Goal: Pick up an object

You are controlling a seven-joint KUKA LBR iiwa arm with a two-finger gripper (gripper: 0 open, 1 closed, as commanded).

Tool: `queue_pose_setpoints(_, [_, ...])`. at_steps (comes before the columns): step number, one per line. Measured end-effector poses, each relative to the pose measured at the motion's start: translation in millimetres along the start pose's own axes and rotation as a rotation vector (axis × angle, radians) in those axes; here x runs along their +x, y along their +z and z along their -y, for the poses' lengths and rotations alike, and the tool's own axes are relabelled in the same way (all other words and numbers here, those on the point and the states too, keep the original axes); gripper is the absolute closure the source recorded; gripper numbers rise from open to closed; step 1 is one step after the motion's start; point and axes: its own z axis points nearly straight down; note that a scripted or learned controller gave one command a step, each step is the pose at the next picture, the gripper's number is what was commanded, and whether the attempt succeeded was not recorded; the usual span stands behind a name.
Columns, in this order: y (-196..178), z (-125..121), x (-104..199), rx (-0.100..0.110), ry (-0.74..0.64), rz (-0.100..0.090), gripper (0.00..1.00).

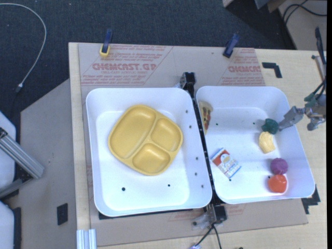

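claw [286, 120]: grip state unreadable, beside green toy [270, 125] | toy: light, small, rounded, slippery; pinch its middle

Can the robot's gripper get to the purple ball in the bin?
Probably yes. The gripper sits at the right bin's far edge, by the green thing. The purple ball lies uncovered nearer the front, with the orange ball right beside it, which could crowd a grasp.
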Motion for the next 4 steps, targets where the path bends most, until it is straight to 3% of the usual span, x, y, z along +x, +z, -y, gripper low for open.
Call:
queue_pose_setpoints(1, [-7,-3,1,-0.013,-0.004,0.003,0.0])
queue_pose_setpoints(4, [150,4,25,-0.007,-0.004,0.0,0.0])
